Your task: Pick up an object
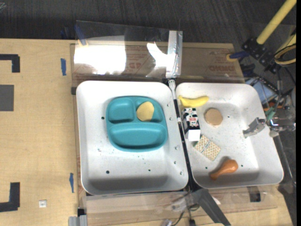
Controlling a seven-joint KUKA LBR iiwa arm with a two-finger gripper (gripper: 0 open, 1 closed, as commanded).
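from my seat the orange gourd-shaped toy (224, 168) lies loose near the right bin (263, 173)'s front edge, the banana (194, 100) by its far-left corner, while the gripper (254, 127) hangs inside its right edge, grip state unclear.

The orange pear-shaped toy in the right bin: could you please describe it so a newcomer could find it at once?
Look at the right bin of the two white ones, then at its near edge. There lies the orange pear-shaped toy, below the patterned cracker. Unlike the yellow banana and round tan cookie farther back, it is orange with a narrow neck.
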